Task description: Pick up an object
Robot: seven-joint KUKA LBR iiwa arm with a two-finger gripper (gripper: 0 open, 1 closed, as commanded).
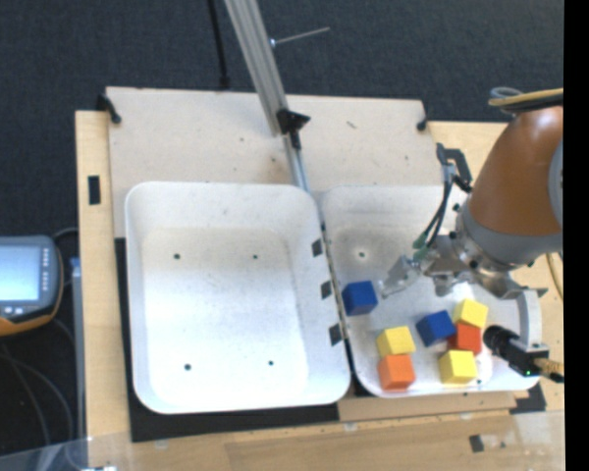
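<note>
The pincer (404, 273) hangs over the right bin (373, 214), near a blue cube (359, 296); whether it is spread, I cannot tell. No legible writing.

At three o'clock, we see the arm (518, 189) cut off by the picture's edge, its wrist hiding part of the right bin (373, 214). A red cube (468, 338) sits half hidden behind yellow cubes. At nine o'clock, a grey screen device (15, 278) is cropped.
</note>
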